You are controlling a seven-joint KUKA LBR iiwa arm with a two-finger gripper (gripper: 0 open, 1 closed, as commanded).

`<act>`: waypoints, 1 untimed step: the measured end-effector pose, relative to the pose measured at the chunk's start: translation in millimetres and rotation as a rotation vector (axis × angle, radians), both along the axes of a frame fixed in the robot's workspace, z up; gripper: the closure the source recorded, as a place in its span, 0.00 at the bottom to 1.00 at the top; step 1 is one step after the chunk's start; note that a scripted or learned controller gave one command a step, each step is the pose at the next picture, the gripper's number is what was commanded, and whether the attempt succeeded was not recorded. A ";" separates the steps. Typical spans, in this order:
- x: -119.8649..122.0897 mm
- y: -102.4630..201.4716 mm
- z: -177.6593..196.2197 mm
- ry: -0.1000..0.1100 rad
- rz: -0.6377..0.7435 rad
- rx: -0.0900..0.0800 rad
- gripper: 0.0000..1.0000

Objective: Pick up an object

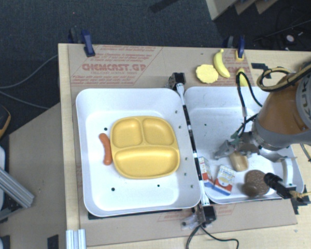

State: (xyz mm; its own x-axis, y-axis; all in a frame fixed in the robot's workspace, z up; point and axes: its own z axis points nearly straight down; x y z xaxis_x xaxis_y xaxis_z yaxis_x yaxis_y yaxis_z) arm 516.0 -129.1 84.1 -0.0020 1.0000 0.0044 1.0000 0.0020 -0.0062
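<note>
Grey two-finger gripper (pixel 237 148) low in right white bin (pixel 207 108), finger state cannot tell. Small tan rounded block (pixel 239 162) lies directly beneath/just beside claw, toward near rim; brown round lump (pixel 255 182) further right.

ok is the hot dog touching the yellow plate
Touching. In the camera view the hot dog lies in the left bin along the yellow plate's left edge, with no white bin floor showing between them near its lower end.
</note>
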 end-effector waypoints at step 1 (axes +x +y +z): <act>-11.3 -48.3 0.4 -0.005 -0.006 -0.004 0.00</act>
State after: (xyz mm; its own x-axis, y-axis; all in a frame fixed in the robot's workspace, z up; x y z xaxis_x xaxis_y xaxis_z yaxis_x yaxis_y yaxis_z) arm 504.7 -177.4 84.5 0.0044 1.0000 0.0002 1.0000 -0.0044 -0.0013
